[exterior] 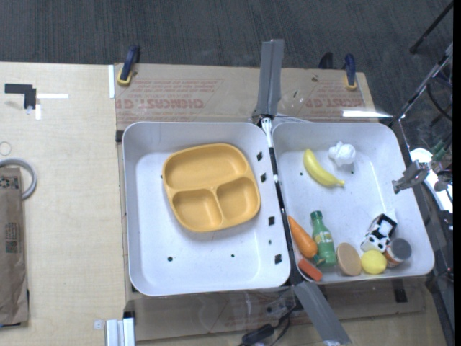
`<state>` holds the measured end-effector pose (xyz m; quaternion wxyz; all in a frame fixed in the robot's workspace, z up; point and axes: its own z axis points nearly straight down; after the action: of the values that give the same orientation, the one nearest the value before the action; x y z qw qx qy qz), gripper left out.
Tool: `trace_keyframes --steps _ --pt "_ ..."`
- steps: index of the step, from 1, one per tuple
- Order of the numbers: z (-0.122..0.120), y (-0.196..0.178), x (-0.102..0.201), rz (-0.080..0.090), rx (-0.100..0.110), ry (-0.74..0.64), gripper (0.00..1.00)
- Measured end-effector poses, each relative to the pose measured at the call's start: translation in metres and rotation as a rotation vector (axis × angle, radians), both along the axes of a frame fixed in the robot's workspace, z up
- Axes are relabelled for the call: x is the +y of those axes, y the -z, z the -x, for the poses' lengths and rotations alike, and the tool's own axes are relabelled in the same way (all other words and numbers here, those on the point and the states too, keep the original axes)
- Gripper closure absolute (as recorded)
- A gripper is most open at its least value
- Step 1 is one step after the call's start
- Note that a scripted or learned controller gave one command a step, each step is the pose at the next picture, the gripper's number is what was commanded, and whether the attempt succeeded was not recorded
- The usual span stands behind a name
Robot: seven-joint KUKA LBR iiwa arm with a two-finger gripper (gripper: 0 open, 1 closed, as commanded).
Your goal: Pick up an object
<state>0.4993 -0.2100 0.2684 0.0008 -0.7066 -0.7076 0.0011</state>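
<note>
A yellow divided tray (211,187) sits alone in the left bin (140,215), while right of it, across the divider, the right bin (360,193) holds the pickable clutter — a banana (321,169) and a white crumpled object (342,153) toward the back, a carrot (303,238), green bottle (322,238) and lemon (373,262) bunched at the front. Farther right of the tray, at the right bin's far rim, the gripper (410,176) waits with nothing between its fingers, though whether they are spread cannot be told. The pick appears not yet begun — the next move calls for reaching in over one target, and the banana, lying apart, looks the easiest.
</note>
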Motion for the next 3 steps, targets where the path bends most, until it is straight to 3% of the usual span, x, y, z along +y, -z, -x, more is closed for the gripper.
trace_keyframes --steps 1,2,3 --pt "-0.088 0.055 0.025 0.001 -0.003 -0.381 0.0" --pt "-0.144 0.164 0.094 0.001 -0.005 -0.289 0.0" --pt "-0.151 0.097 0.101 0.002 -0.004 0.084 0.0"
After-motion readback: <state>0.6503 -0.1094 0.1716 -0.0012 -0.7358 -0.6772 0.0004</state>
